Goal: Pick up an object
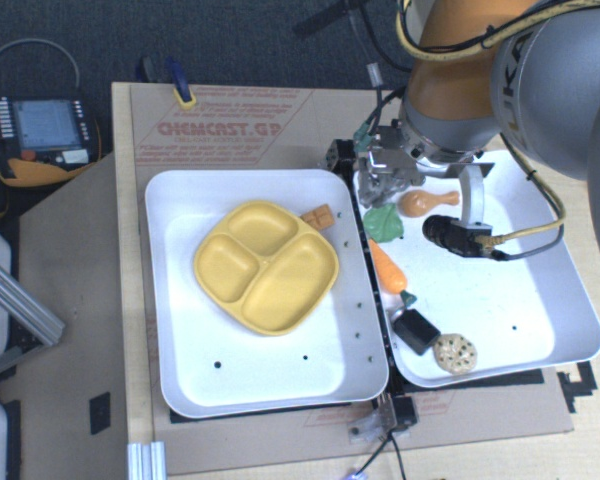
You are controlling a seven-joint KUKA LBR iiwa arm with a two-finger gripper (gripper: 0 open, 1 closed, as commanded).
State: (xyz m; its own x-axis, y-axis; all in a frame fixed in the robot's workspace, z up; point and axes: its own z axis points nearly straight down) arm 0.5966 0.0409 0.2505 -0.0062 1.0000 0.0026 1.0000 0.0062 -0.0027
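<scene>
My gripper (382, 190) hangs over the near-left corner of the right bin (540, 308), just above a green leafy piece (384, 224) that lies against the bin's left wall. A tan drumstick (426, 203) lies just to the right of the gripper. Below the green piece, an orange carrot (387, 267) lies along the left wall. A black block (415, 330) and a round speckled cookie (454, 352) sit toward the front of that bin. Nothing shows in the gripper's grasp.
The left bin (180, 348) bears a yellow divided plate (267, 266), with a small brown block (318, 217) at the plate's upper right edge. The grey arm with its orange band (470, 38) covers the right bin's back part. Cardboard lies under both bins.
</scene>
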